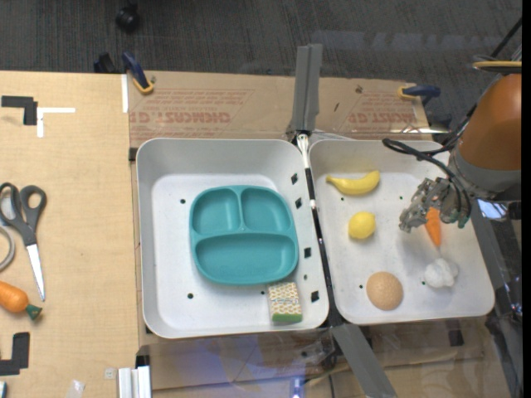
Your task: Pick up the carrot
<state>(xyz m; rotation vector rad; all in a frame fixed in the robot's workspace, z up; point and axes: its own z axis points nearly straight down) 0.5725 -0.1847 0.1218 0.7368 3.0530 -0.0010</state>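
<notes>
A small orange carrot [434, 229] is in the right bin [477, 305], near its right side. My gripper [431, 209] is right over it. The carrot's upper end sits between the fingers and its tip points down toward the bin floor. The fingers look shut on the carrot. The arm's orange band [498, 123] hangs above the bin's right rim.
The right bin also holds a banana [355, 182], a lemon [361, 225], a tan egg-like ball [384, 290] and a white lump [440, 273]. In the left bin lie a teal divided plate [243, 233] and a sponge [285, 303]. Scissors [25, 222] and another carrot [12, 298] lie on the bench at left.
</notes>
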